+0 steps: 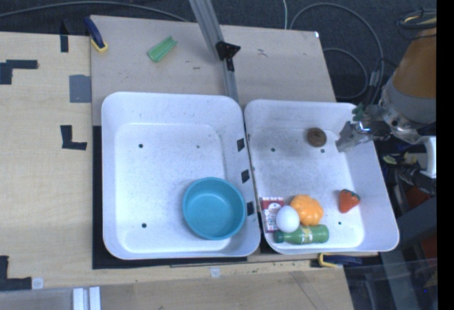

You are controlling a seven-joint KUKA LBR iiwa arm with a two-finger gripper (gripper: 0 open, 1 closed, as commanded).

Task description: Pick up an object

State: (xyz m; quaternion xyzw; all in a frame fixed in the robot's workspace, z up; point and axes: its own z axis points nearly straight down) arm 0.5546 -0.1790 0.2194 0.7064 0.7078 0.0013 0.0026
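Observation:
The right bin (pixel 284 124) holds a small brown ball (pixel 316 136) near its back, a red strawberry (pixel 347 200) by the right wall, and at the front an orange fruit (pixel 307 208), a white egg (pixel 287 219), a green bottle (pixel 305 235) and a small red-and-white carton (pixel 270 211). A blue bowl (pixel 213 208) sits at the front right of the left bin (pixel 142 124). My gripper (pixel 350 135) hangs over the right bin's right rim, just right of the brown ball and apart from it. Nothing shows between its fingers.
A grey pole (pixel 206 10) slants from the top down to the gap between the bins. A green block (pixel 162 49) and a blue-and-yellow clamp (pixel 96 35) lie on the board behind the left bin. Cables loop behind the right bin.

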